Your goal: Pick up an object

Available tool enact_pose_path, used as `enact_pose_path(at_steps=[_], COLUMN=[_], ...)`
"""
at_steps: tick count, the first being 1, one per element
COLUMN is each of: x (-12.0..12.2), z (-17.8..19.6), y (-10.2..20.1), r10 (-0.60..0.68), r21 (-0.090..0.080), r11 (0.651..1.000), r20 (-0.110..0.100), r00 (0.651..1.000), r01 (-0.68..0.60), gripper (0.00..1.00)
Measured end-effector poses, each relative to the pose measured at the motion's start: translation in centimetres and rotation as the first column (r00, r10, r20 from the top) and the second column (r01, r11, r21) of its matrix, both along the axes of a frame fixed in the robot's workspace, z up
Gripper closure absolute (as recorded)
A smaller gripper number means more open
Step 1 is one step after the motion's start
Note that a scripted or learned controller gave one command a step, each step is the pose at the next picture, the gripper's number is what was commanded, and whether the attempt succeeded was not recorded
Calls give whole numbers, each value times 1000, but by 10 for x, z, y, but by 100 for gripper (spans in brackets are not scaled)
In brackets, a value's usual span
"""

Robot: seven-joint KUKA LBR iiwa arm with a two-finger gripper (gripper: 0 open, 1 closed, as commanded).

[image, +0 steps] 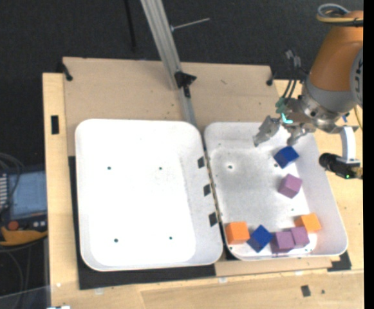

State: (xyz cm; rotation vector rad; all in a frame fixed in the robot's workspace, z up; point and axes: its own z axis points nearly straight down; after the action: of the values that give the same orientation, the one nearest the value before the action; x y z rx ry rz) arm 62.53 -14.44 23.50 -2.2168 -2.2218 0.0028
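Blue cube sits just below the end effector, whose fingers spread open and hold nothing, apparently poised to straddle it.

Even overhead light, white bins bright and slightly washed out, soft short shadows, mild overall graininess

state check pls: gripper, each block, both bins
gripper: open, holding nothing, above right bin
blue block: loose, just below gripper
purple block: loose, alone mid-bin
front-edge blocks: six, clustered, some touching
right bin: holds all blocks
left bin: no blocks
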Motion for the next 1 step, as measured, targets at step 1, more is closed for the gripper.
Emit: enact_pose_path(at_steps=[1], x=[1], z=[3], y=[0], r10=[1], r21=[-1], r11=[1000], r20=[4], r00=[1000], r01=[-1], gripper=[0])
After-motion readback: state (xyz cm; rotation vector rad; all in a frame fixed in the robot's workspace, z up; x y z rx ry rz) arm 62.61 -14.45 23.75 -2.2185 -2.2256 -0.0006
